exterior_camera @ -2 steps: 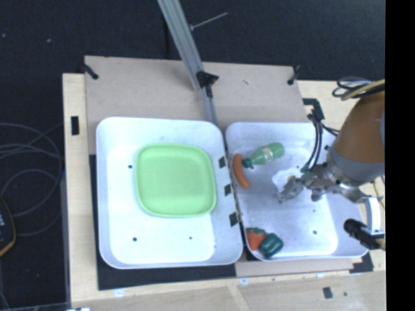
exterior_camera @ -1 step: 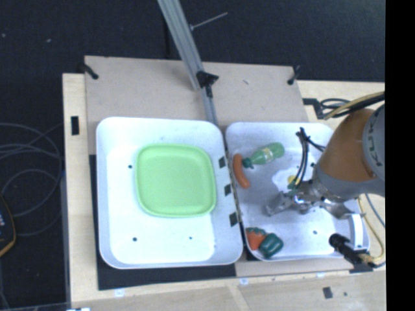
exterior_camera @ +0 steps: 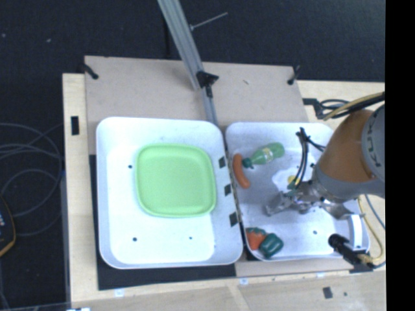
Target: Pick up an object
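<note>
**Arm low over the right bin, nothing visibly in its grip**

From above the bench, two shallow white bins sit side by side on a pale board. The left bin (exterior_camera: pixel 117 238) holds a light green square plate (exterior_camera: pixel 176 179), lying flat and a little toward the bin's middle and right.

The right bin (exterior_camera: pixel 259 133) is where the arm (exterior_camera: pixel 350 154) is working. It reaches in from the right, its orange band plainly visible over grey casing, and the gripper (exterior_camera: pixel 272 207) points leftward, low over the bin floor near the bin's middle. The tips are too small and blurred for me to say whether the grip is spread or closed, and I see nothing clearly between them.

Around it lie the loose things. A green bottle (exterior_camera: pixel 266 154) rests tilted near the bin's upper part, just beside an orange, carrot-like piece (exterior_camera: pixel 240 172) that lies along the left wall. In the lower left corner sit a small orange-red object (exterior_camera: pixel 255 238) and a dark green object (exterior_camera: pixel 271 244), touching or nearly so. All of these lie apart from the gripper.

A grey metal pole (exterior_camera: pixel 181 34) slants down from the top to the gap between the bins.
</note>
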Motion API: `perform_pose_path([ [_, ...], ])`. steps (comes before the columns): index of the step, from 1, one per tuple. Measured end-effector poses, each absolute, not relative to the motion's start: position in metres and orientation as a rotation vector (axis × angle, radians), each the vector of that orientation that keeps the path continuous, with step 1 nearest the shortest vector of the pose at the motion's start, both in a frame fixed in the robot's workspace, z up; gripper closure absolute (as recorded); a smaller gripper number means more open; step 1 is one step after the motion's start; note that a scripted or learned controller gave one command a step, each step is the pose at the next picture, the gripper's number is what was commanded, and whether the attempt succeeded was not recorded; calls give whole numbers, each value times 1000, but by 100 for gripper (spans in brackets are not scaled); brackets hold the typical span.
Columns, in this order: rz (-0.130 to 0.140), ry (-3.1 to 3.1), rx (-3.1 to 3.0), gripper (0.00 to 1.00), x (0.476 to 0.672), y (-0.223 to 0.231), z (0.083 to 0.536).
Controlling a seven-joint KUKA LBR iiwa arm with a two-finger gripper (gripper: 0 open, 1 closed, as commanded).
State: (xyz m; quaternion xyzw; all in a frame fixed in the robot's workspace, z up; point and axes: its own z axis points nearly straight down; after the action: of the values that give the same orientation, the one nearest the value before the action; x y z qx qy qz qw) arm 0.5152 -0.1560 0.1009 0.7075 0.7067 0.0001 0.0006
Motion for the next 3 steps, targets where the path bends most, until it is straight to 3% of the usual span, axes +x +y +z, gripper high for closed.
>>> perform_pose_path([
  [1,4,2217,2222,100,516,-157,112],
  [3,4,2219,2218,100,524,-154,198],
])
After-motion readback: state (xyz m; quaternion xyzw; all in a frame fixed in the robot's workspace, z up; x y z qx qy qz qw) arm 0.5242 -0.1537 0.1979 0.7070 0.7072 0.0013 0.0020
